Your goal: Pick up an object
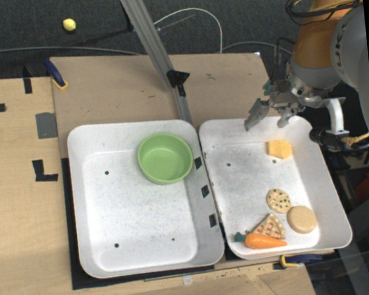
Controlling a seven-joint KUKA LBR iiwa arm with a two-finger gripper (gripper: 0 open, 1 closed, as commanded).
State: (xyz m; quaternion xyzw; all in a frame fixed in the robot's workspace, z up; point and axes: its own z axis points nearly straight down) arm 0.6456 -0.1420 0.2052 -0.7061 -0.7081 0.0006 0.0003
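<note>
A: Start at the left. What sits in the left shallow white plastic bin [92,205]?

B: A round, pale green plastic bowl [165,157], upright, in the far right part of that bin, near the wall shared with the right shallow white plastic bin [317,162].

A: And in the right bin?

B: A small yellow cheese-like block [279,148] lies alone in the far half. Clustered in the near right corner are a round speckled cookie [278,200], a triangular pizza-slice toy [269,226], an orange carrot-shaped toy [262,240] touching the slice, and a tan round disc [301,219] just beside them.

A: Where is the two-finger gripper [268,116]?

B: Over the far edge of the right bin, fingers spread and nothing between them. The yellow block is the nearest candidate, just nearer the camera and slightly to the right of it; the cluster is well apart.

A: What could go wrong?

B: I'd judge the block is low and flat, so the fingers could slide over it or push it toward the right wall. Going for the cluster risks catching two touching toys, or nudging them into the corner where the walls block one finger. The bowl's rim may be too wide or slick to pinch.
</note>
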